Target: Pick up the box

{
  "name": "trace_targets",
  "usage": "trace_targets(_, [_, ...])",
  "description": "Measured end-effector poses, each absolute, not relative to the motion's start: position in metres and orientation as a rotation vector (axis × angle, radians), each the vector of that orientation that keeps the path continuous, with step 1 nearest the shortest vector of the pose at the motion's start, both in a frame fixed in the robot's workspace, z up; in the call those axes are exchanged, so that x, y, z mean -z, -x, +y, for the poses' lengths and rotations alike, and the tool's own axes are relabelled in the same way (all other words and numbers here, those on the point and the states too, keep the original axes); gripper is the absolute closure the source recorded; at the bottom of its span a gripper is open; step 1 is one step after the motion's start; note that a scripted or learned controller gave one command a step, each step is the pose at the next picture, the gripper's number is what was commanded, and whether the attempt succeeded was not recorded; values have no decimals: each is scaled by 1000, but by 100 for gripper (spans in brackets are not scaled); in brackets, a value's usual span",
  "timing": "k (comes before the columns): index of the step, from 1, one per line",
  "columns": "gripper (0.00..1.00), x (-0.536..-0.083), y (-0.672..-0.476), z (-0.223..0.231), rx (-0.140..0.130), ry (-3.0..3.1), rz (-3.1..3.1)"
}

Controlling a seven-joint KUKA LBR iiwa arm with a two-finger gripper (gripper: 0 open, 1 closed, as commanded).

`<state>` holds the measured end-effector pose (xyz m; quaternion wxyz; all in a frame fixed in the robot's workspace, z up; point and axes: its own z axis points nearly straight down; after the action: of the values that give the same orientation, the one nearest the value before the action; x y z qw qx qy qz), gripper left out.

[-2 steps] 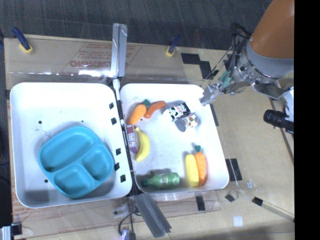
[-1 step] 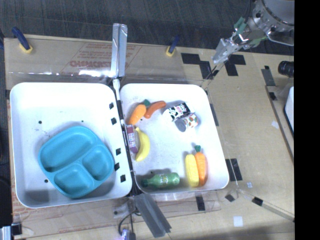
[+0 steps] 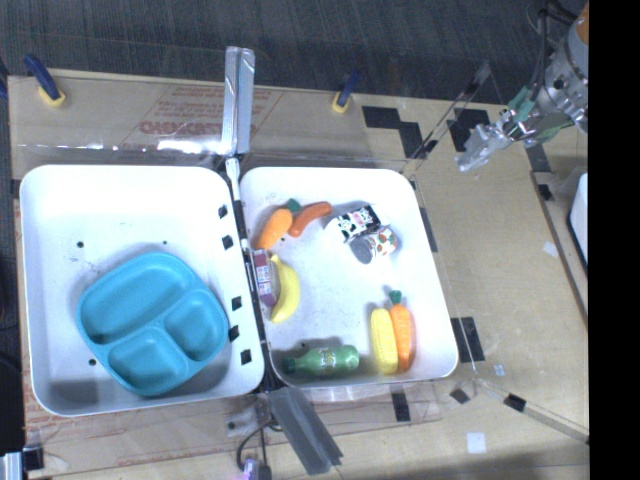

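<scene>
The blue tray (image 3: 150,323) occupies the left bin (image 3: 40,198). The box (image 3: 354,221), black-and-white patterned, lies in the right bin (image 3: 425,268) beside a cup (image 3: 374,244). The tool (image 3: 478,148) hovers outside; its state cannot be determined. Approach vertically, avoiding the cup.

Gripper (image 3: 478,148) above bare bench, beyond right bin (image 3: 425,258); box (image 3: 355,220) inside near cup (image 3: 374,245); blue tray (image 3: 152,321) in left bin (image 3: 50,268).

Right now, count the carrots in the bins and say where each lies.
2. One carrot lies at the right bin's upper left, beside a sausage. The other carrot lies at its lower right, against a corn cob. None seems hidden.
</scene>
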<state>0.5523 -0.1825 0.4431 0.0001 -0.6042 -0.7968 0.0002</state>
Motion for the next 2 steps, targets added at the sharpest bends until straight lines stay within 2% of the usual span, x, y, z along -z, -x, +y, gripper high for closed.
trace_targets(1, [100, -434, -490, -211, -1, 1976, -2442])
trace_targets(2, [100, -445, -491, -211, -1, 1970, -2448])
